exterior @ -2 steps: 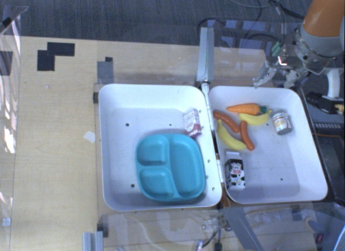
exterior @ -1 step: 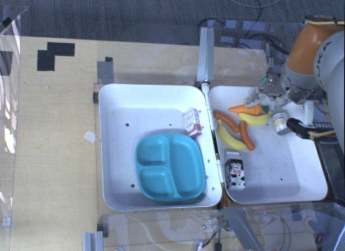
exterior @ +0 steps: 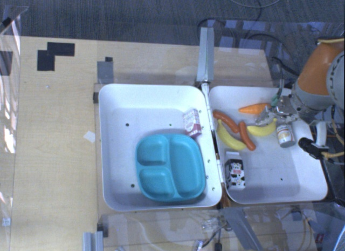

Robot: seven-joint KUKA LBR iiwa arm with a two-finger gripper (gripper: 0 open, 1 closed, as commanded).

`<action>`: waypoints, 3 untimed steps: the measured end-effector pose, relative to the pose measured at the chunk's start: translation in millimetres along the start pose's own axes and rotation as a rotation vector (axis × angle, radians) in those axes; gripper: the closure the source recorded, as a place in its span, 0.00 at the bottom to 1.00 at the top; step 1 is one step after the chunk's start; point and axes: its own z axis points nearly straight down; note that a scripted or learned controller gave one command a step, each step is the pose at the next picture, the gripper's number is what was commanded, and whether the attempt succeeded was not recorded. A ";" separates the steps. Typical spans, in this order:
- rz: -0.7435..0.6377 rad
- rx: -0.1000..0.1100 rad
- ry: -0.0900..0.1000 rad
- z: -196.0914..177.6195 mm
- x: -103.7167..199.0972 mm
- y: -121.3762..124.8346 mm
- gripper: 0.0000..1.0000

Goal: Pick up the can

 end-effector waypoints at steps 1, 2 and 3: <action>-0.003 -0.002 0.000 -1.8 -1.0 -58.9 0.00; 0.078 -0.006 0.004 -2.5 -6.0 -88.8 0.00; -0.004 -0.009 -0.001 -3.1 -7.6 -110.8 0.00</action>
